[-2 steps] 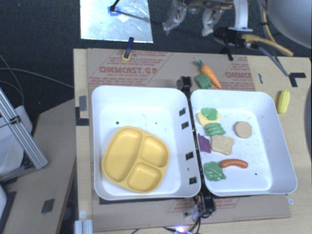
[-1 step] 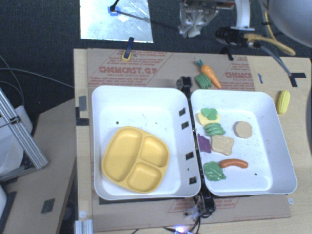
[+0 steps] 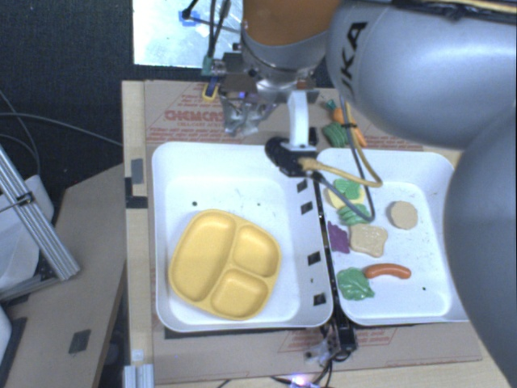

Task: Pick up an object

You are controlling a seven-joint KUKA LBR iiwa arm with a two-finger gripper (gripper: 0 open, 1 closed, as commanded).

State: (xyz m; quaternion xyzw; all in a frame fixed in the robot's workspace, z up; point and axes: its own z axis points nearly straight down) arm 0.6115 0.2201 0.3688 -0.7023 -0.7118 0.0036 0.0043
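One bulky, smooth grey arm [image 3: 420, 55] overhangs the far right of the cardboard-covered counter [image 3: 174, 111]. Two shallow white bins stand side by side. The left bin [image 3: 186, 168] holds a glossy yellow three-compartment plate [image 3: 224, 263], lying flat. The tool [image 3: 240, 118] hangs beyond that bin's far rim, over the cardboard; I cannot tell how far open it is or whether it grips anything. The right bin [image 3: 428, 297] holds small toy foods: tan toast slice [image 3: 368, 239], green lettuce leaf [image 3: 354, 284], orange-red sausage [image 3: 388, 272], round beige biscuit [image 3: 402, 214] and purple piece [image 3: 337, 238].
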